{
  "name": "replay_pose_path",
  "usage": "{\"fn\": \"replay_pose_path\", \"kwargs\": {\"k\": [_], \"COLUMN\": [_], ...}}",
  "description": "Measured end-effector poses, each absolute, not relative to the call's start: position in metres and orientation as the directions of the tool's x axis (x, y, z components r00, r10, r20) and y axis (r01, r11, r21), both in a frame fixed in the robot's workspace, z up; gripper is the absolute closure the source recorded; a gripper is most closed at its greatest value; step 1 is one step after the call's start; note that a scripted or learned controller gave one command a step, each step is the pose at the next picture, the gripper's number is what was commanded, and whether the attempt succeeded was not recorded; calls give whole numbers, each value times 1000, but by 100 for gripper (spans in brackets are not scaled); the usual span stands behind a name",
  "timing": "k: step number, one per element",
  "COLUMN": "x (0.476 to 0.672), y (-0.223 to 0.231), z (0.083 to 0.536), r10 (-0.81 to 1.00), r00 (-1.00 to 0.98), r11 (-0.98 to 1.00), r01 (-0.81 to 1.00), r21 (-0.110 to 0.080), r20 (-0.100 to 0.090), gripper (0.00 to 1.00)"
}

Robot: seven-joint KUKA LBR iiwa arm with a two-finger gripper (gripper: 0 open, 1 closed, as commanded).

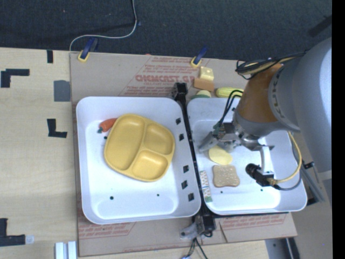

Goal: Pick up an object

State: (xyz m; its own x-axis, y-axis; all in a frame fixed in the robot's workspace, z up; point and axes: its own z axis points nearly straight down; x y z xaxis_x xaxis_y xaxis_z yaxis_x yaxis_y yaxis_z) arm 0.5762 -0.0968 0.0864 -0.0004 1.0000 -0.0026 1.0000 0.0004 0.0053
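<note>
The yellow chip (220, 155) lies flat in the right bin (291, 201), right of the frame's middle, just under the pincer (215, 140). It looks thin, light and stiff, so pinching its edges seems best. I cannot tell if the pincer is open or closed.

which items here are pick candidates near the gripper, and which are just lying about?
Candidates, right bin: yellow oval piece by the gripper, toast slice.

Lying about: yellow divided plate and orange piece in left bin; cheese block outside.

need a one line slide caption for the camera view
Grey KUKA arm's gripper hovers over the right white bin beside a pale yellow oval piece and toast slice; yellow divided plate fills the left bin.
</note>
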Motion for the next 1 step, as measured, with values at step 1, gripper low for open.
{"fn": "replay_pose_path", "kwargs": {"k": [1], "x": [582], "y": [-96], "z": [102], "r10": [1000], "r00": [-2], "r11": [2], "r01": [1000], "r21": [21], "r20": [-2], "gripper": [100]}}
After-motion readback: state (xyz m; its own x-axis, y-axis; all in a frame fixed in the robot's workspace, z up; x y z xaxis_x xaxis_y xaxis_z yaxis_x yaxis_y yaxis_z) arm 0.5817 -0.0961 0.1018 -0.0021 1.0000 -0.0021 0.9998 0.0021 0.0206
